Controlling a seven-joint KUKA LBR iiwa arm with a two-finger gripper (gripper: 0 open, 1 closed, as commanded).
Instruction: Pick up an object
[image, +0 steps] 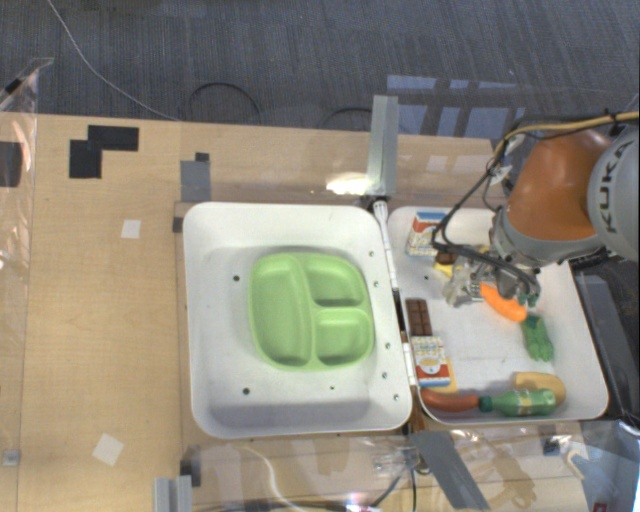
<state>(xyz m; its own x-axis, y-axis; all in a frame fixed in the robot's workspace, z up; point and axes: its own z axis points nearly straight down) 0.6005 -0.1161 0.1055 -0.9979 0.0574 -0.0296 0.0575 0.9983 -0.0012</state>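
Arm lowered into the right bin (590, 390). Jaws (470, 288) just left of the orange carrot (505, 305); whether they are open or closed cannot be told. Green divided plate (305, 310) in left bin (200, 400)

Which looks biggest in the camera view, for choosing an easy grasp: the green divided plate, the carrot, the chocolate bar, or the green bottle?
1. Green divided plate, by far.
2. Green bottle.
3. Carrot and chocolate bar look alike; the carrot is partly hidden, so I leave them unranked.
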